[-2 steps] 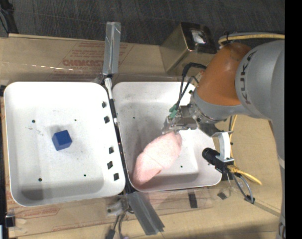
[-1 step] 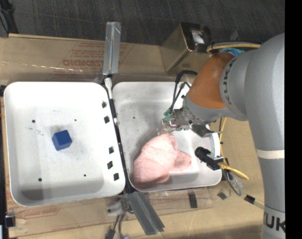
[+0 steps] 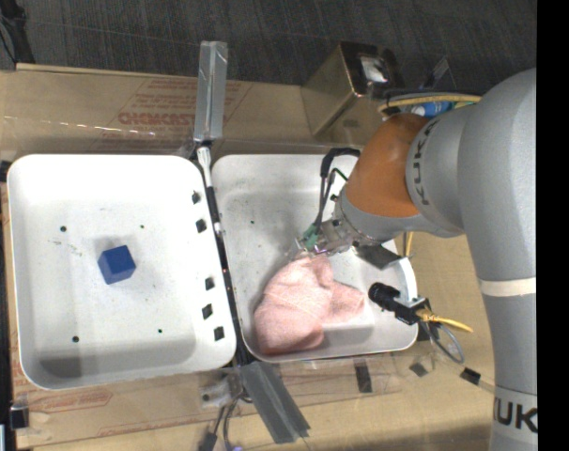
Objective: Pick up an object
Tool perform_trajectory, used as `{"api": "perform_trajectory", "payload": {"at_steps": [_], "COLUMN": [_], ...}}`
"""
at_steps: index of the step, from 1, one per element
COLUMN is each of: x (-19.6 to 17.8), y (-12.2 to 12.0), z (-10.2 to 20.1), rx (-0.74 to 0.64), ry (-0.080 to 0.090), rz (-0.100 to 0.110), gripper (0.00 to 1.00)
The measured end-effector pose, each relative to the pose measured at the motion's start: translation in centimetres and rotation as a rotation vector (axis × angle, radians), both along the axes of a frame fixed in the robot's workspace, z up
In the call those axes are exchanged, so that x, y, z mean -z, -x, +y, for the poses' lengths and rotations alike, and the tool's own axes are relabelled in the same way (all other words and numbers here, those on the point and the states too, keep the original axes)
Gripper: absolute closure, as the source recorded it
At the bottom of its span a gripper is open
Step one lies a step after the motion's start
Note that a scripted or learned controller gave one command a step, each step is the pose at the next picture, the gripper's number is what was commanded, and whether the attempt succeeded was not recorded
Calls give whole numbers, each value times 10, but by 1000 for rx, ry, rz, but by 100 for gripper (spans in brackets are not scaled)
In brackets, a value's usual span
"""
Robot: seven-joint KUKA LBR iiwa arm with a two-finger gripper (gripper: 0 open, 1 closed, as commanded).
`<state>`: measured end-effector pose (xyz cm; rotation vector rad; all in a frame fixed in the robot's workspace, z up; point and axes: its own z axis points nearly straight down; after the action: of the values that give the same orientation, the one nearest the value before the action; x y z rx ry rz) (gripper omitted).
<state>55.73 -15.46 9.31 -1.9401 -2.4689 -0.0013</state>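
A pink cloth [image 3: 303, 306] lies bunched in the near part of the right bin [image 3: 256, 191]. A small blue cube [image 3: 116, 263] sits in the left bin [image 3: 40, 181], left of its middle. My gripper [image 3: 318, 243] is down in the right bin, right at the cloth's upper edge, below the orange wrist band [image 3: 388, 167]. The wrist covers most of the gripper, and I cannot tell whether the cloth is between its tips.
A metal divider [image 3: 209, 92] runs between the two bins. A cardboard box [image 3: 346, 87] stands behind the right bin. Cables and a black connector [image 3: 397, 303] hang by the right bin's near right corner. Brown cardboard lies under the bins.
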Motion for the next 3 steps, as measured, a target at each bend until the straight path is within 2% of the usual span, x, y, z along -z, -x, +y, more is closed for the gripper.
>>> {"api": "perform_trajectory", "payload": {"at_steps": [1,2,3], "x": [0,-15,1], "y": [10,10,72], "z": [4,-30,48], "rx": [-140,-52,-35], "ry": [-1,1,0], "rz": [0,1,1], "gripper": [0,0,0]}}
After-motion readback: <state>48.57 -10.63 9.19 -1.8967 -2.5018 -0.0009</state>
